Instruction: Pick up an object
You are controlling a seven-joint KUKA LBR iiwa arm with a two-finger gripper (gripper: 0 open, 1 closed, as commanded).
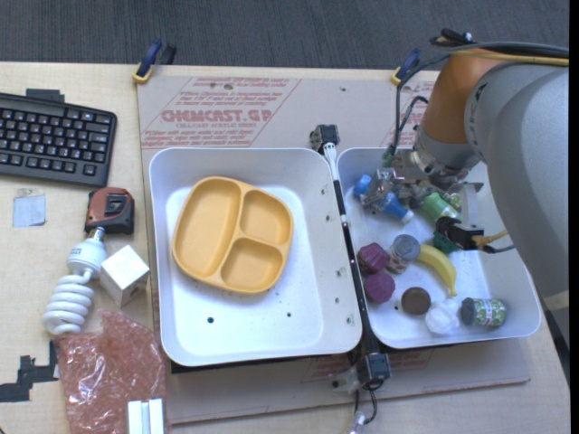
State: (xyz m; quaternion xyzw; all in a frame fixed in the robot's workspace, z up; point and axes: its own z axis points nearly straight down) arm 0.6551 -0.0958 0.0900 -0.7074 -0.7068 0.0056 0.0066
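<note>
Your end effector [395,186] hangs low at 12 o'clock in the right bin [507,324], over the blue object [378,195]; I cannot tell its state. The green object [436,204] lies just beside, so it may be knocked or caught too.

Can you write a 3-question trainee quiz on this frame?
1. True or false: the yellow divided plate lies in the right bin.
2. Which fruit lies in the right bin? A apple, B banana, C orange.
3. Fill in: beside the white cube outside the bins lies a spiral light ____.

Key: 1 false, it lies in the left bin; 2 B; 3 bulb.
</note>
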